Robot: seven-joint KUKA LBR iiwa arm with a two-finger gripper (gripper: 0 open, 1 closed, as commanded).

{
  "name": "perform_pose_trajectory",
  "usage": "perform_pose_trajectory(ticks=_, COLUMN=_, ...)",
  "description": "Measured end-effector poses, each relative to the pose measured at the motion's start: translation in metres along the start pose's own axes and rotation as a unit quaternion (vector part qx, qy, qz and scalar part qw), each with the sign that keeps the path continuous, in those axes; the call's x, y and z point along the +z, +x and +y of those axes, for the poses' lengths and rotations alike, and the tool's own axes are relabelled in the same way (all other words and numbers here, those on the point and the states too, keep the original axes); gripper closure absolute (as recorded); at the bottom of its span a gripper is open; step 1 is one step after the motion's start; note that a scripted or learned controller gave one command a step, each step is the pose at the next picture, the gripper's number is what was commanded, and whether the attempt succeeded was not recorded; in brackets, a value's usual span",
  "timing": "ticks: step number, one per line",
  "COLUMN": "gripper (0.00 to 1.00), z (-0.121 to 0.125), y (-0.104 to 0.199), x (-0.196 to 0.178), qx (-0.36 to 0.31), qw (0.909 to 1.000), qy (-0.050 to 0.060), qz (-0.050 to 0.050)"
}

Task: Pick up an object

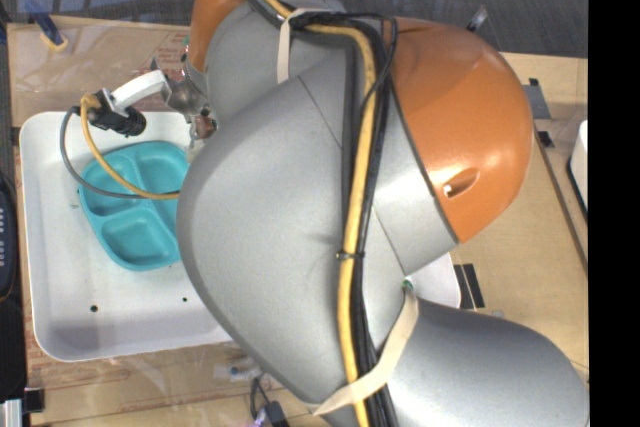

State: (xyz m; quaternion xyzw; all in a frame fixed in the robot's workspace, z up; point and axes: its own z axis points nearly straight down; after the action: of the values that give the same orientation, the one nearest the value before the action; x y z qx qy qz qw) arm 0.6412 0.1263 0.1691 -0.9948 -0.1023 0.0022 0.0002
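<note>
camera view: the grey arm point(330, 215) with its orange band point(460, 115) is reaching in from the right and is covering most of the bench point(545, 315), so the wrist is blocking much of the scene. the gripper point(197, 120) is sitting at the far right side of the left white bin point(60, 315), just above the upper right edge of the teal divided dish point(140, 215). whether the gripper is apart, together or clamped on anything cannot be told here, since the tip is small, partly hidden by the wrist and seen at a slant. the teal divided dish is the only loose thing showing, and it is lying flat on the bin floor towards the far side, with its right part passing under the arm. nothing is showing between the gripper and the dish that would confirm contact. judgement: the approach step is in hand, with the tool lining up over the dish rim and the grasp not yet confirmed. the next move is calling for a descent onto a rim or a divider wall, not the flat floor of a compartment, because a shallow smooth dish is offering little to pinch elsewhere. the closing should be straddling that thin edge squarely, followed by a straight lift.
</note>
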Motion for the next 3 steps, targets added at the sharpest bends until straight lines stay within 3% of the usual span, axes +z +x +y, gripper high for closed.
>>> perform_pose_trajectory(ticks=1, gripper=1.0, z=-0.074, y=0.02, x=-0.004, qx=-0.003, qw=1.0, qy=0.001, qz=0.003)
perform_pose_trajectory(ticks=2, gripper=1.0, z=-0.089, y=0.024, x=-0.013, qx=-0.006, qw=1.0, qy=0.0, qz=0.004)
perform_pose_trajectory(ticks=3, gripper=1.0, z=-0.087, y=0.026, x=-0.068, qx=0.0, qw=1.0, qy=0.0, qz=0.005)
